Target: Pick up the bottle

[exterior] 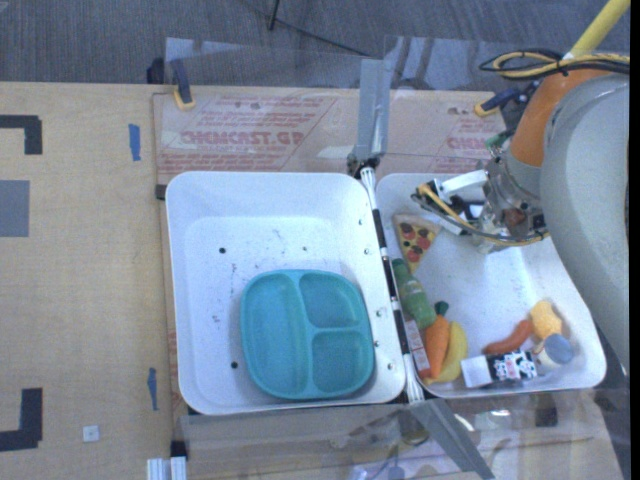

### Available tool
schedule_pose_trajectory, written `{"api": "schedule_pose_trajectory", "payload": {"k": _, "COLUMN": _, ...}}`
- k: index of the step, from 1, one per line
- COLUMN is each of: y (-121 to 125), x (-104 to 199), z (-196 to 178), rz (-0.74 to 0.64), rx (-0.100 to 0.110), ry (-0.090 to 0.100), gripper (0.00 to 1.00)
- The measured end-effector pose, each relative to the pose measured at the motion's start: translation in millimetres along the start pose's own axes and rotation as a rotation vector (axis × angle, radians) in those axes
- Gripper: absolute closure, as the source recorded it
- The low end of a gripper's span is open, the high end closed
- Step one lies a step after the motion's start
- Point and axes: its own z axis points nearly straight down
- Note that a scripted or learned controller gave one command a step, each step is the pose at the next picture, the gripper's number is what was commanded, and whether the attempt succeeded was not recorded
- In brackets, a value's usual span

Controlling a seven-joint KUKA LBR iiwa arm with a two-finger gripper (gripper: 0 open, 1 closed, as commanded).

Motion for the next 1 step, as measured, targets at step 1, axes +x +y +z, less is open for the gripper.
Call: {"api": "schedule_pose_trajectory", "payload": {"k": 1, "y": 39.6, "x": -14.4, "z": -86.6, "rz": -0.269, "rx": -0.002, "ry": -0.003, "gripper": 1.0}}
